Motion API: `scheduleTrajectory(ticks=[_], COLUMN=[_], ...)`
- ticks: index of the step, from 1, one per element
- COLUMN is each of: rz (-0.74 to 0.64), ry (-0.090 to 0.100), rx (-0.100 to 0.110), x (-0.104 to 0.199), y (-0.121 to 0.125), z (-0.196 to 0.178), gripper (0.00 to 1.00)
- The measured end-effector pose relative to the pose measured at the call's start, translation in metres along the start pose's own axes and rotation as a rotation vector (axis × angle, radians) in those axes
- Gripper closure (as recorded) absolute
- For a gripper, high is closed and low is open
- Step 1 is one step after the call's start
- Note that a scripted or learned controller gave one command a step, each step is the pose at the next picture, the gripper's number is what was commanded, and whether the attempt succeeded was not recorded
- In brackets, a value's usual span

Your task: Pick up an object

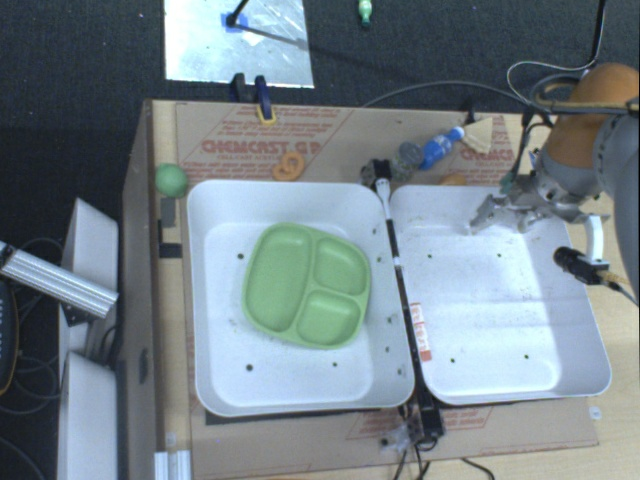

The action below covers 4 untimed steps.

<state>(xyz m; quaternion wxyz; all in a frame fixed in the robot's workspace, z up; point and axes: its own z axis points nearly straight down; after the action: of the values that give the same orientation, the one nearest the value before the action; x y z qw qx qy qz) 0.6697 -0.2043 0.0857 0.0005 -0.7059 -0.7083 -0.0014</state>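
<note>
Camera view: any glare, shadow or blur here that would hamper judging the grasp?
Camera view: glare washes the foil sheet at top; the green plate in the left bin is evenly lit and sharp; the gripper over the right bin is small and soft, casting a faint shadow.

The bench bears two white bins, side by side.

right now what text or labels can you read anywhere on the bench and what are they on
"CHEMCAST GP": red print on the brown board behind the left bin.
More red print along the board's back and front edges: too small and faint to read.
Red-marked white tag on the divider between the bins: blurred, unreadable.
Green plate, blue bottle: no readable text.
</note>
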Motion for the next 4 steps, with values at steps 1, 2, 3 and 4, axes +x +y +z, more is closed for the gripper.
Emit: scheduleTrajectory(ticks=[1, 2, 3, 4], rz=[0.0, -0.001, 0.0, -0.001], ry=[-0.004, -0.004, 0.0, -0.001], rx=[-0.002, -0.002, 0.0, 0.001], x=[0.002, 0.011, 0.0, 0.0], y=[0.0, 0.0, 0.0, 0.0], z=[0.0, 0.001, 0.0, 0.0], gripper=[0.0, 0.0, 0.0, 0.0])
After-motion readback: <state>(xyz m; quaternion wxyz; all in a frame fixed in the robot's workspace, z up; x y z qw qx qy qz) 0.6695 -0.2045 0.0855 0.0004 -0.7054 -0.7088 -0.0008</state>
